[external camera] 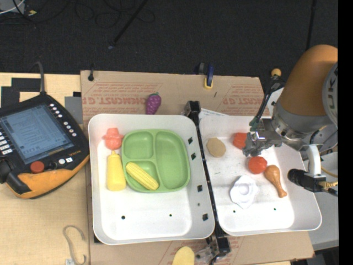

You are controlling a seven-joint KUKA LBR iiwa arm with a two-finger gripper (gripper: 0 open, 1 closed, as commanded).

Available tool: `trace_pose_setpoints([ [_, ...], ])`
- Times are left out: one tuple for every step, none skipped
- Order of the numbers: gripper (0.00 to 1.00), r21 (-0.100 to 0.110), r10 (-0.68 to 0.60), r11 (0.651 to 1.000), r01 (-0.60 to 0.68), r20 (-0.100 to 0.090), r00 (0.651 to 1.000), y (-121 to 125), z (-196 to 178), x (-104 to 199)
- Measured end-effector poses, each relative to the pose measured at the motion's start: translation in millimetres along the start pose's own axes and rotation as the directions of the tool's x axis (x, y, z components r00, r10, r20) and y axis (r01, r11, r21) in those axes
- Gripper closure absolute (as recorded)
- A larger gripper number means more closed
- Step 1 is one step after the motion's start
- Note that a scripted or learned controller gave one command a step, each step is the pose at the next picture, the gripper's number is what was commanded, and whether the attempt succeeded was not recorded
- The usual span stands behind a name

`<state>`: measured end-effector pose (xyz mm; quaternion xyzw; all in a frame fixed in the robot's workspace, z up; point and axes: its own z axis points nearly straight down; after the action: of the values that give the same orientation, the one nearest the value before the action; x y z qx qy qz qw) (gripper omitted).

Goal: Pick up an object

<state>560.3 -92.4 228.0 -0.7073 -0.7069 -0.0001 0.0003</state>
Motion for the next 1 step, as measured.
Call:
trace_pose_setpoints([
  [1.00, -0.002, -0.004, 1.000, 0.004, -0.001, 1.000, 50.0, -2.3, 37.9],
])
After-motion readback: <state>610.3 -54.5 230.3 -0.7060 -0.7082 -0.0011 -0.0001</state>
